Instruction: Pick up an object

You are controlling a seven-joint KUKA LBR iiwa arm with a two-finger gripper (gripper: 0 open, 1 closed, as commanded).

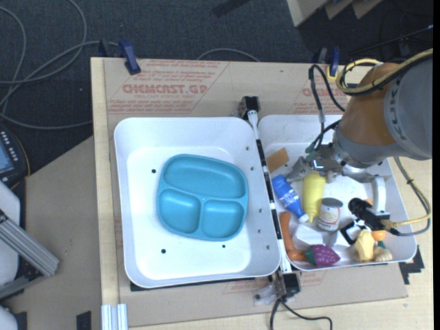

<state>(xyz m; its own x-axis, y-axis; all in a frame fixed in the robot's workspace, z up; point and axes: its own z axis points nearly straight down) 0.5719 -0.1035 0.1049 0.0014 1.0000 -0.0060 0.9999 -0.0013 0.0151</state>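
Arm: the arm (385, 115) is brought in from the right and hung low over the right bin (292, 126), above the clutter.
Tool: the tool (317, 165) is seen above the top of the yellow bottle (313, 192); how far it is opened cannot be told, and nothing is seen held in it.
Likely target: the yellow bottle is laid upright in the picture, just under the tool, so it is judged the thing being gone for.
Neighbours: a blue bottle (286, 195) is pressed against its left side, a small jar (329, 214) against its right; little room is left for closing round it.
Front pile: a carrot (289, 239), a purple fruit (323, 256) and a yellow toy (366, 246) are crowded against the near wall.
Back corner: a brown card (277, 160) is lying near the divider.
Left bin: the left bin (137, 184) is given over to a blue divided plate (202, 196), with bare floor all round it.
Open room: the clearest way out is judged to be straight up.
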